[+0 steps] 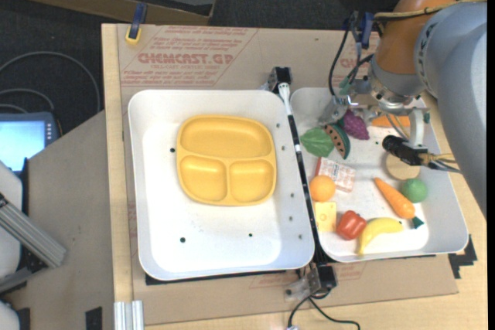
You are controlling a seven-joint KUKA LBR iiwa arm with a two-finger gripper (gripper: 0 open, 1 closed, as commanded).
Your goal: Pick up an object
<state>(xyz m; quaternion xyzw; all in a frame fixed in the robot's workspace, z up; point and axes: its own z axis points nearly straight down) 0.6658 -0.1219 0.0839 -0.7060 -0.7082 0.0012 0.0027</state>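
My gripper [349, 106] hangs low over the far part of the right bin [445, 243], under the grey wrist with the orange band. Right beneath it lie a purple toy fruit [356, 124], a watermelon slice [338, 139] and a green leaf-shaped piece [315, 141]. The purple fruit sits close against the gripper's tip, and I cannot make out any hold on it. Nearer the front of that bin rest an orange [322, 187], a yellow cheese wedge [325, 216], a red pepper [349, 224], a banana [379, 231], a carrot [394, 198] and a green lime [415, 190].
The left bin [155, 243] holds a yellow divided plate [227, 159] in its middle. A small pink-and-white packet [337, 174] and a pale round piece [400, 168] also lie in the right bin. The arm covers that bin's far right corner.
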